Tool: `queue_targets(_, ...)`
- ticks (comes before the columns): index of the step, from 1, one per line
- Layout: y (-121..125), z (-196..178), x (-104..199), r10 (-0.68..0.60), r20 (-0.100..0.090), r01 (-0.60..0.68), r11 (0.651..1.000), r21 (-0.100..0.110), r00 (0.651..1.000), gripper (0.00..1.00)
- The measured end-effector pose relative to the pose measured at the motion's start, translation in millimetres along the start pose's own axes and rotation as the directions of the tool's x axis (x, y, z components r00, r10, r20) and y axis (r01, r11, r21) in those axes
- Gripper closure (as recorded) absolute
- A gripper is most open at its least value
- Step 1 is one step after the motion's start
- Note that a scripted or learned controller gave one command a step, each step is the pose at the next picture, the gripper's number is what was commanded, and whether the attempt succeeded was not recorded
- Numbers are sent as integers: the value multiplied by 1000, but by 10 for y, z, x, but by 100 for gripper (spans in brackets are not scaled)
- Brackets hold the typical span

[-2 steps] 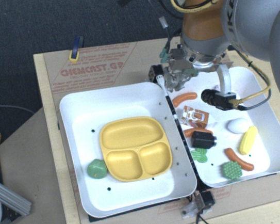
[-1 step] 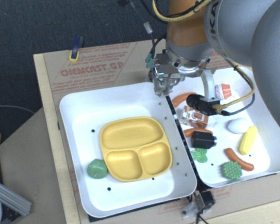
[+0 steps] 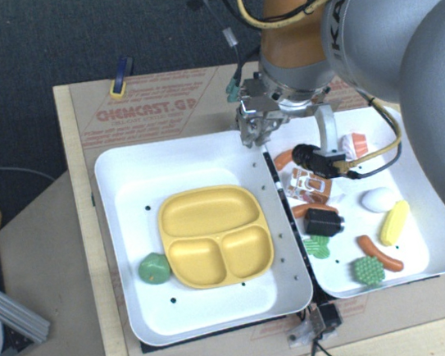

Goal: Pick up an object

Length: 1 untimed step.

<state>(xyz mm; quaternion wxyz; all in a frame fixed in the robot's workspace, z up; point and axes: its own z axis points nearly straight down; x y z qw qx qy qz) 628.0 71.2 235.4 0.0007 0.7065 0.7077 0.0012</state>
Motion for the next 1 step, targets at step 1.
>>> queue_targets(1, -99, 109, -18, 3, 1, -3, 1000, 7, 1000, 100)
